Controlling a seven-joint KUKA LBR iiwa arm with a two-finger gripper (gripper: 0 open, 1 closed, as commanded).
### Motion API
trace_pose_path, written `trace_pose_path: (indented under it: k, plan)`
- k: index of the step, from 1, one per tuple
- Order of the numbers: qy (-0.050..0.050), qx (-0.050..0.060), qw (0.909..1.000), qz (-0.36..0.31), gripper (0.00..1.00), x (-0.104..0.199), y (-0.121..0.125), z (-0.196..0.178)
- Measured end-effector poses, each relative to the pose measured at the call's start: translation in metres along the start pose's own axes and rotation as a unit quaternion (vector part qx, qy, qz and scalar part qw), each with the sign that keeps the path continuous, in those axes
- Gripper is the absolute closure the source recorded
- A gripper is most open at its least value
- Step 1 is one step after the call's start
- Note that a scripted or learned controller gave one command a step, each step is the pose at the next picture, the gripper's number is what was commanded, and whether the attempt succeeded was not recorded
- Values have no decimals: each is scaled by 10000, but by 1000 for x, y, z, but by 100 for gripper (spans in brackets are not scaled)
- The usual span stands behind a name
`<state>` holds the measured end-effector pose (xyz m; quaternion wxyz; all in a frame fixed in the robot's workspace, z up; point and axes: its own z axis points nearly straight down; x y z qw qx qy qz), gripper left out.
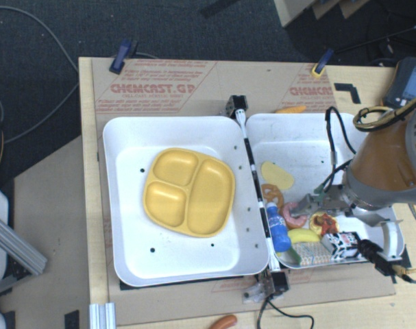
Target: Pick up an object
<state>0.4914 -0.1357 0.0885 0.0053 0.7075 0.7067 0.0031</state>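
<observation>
From where I sit, the pick is not done: I see nothing lifted, and nothing I could call held. The gripper (303,205) is down low in the right bin (300,139), reaching in from the right. Its tip is just beside, perhaps touching, a pink piece (293,216) in the near half of that bin. Whether it is spread or clenched I can't make out from this angle, so I won't claim a grasp. I judge the pink piece the likeliest target; what is left is to close on it and raise it clear. The clutter is what worries me. A blue bottle (277,229) lies along the bin's left wall just left of the pink piece, and a banana (303,236) sits just nearer. A red-orange piece (324,221) is to the right under the wrist, and a pretzel (272,196) lies just beyond. All are close enough to be nudged or caught along with it. A yellow chip (277,175) lies farther back, apart from the heap. The left bin (125,149) holds a yellow plate (189,192), well apart from the arm and no obstacle.
</observation>
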Motion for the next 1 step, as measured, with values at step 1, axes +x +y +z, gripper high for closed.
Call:
trace_pose_path:
  k: [1]
  plan:
    - [19,-15,10000,3,100,2,2,-11]
